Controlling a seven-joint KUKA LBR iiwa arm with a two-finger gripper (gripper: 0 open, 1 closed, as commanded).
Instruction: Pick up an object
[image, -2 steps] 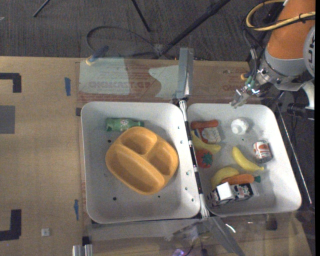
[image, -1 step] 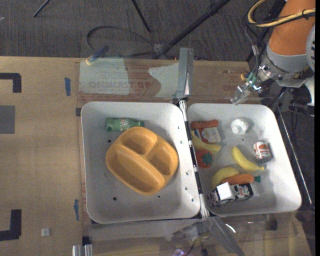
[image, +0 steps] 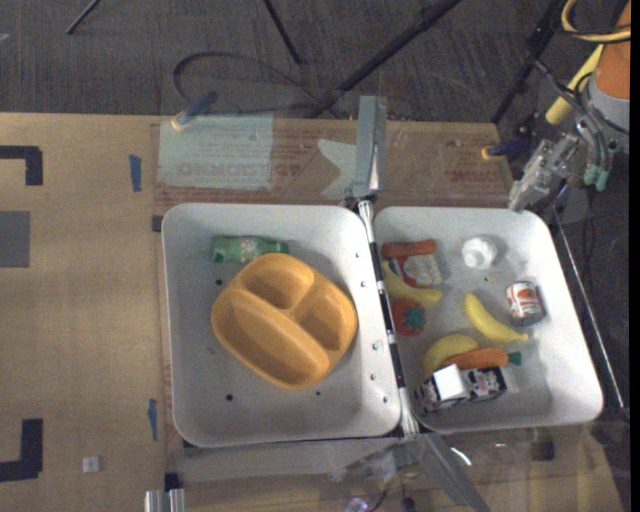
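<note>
From where I stand, the gripper (image: 530, 183) hangs above the far corner of the right bin (image: 575, 385); I cannot tell how it is set. The small can (image: 524, 301) stands apart from the banana (image: 492, 320), so I would descend straight there.

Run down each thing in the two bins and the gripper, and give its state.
orange divided plate: right way up, left bin.
green bottle: on its side, left bin.
small can: tipped over, right bin.
toy truck: on its side, right bin.
bananas: lying flat, right bin.
carrot: lying flat against the truck.
gripper: above the right bin's far corner, holding nothing.
</note>
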